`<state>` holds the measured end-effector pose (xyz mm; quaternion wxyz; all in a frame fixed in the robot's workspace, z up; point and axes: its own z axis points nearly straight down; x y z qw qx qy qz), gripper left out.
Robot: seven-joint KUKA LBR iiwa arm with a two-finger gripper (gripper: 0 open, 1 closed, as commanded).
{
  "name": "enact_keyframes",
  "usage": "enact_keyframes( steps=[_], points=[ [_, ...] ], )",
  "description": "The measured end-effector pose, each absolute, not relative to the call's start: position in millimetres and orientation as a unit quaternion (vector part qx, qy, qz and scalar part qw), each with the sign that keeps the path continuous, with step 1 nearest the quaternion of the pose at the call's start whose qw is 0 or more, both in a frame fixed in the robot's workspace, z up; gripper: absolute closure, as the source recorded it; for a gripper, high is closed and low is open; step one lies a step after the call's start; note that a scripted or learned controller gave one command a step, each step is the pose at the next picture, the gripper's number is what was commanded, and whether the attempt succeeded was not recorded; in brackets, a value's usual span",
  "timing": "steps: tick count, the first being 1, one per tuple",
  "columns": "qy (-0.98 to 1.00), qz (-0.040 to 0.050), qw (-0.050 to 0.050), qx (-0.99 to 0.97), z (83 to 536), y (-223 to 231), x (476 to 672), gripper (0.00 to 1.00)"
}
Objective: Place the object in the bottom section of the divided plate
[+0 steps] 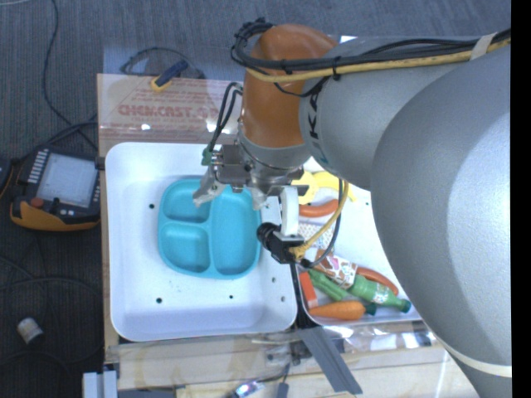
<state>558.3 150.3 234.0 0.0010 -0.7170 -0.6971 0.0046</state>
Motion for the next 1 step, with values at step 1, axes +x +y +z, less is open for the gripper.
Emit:
enact_keyframes(
  steps=[1],
  points=[
    [-0.697,0.0046,0.001,-0.717,234.0,150.3,558.3,0.0]
  ],
)
